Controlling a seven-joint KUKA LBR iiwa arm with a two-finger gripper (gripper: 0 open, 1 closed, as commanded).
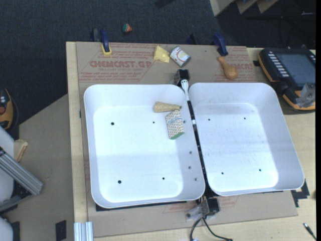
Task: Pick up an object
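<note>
— What do we find in the bins?

— We count two white bins side by side on the bench [125,225]. The left bin [130,179] holds two things near its upper right corner: a tan roll [166,107] and a patterned packet [174,124]. The right bin [241,149] shows us just its white floor with small dark holes.

— How do the two things lie?

— The roll's long axis runs left to right across the view, its narrower end toward the divider between the bins. The packet sits just below it, seemingly touching it, long axis running up and down the view with a slight tilt.

— And outside the bins?

— On the board above them we count one yellow wedge [161,54], one small can [180,56] just beside it, and one brown wooden piece [227,68] further right. Two blue clamps [105,40] hold the board's far edge.

— The gripper?

— We cannot tell its state.
</note>
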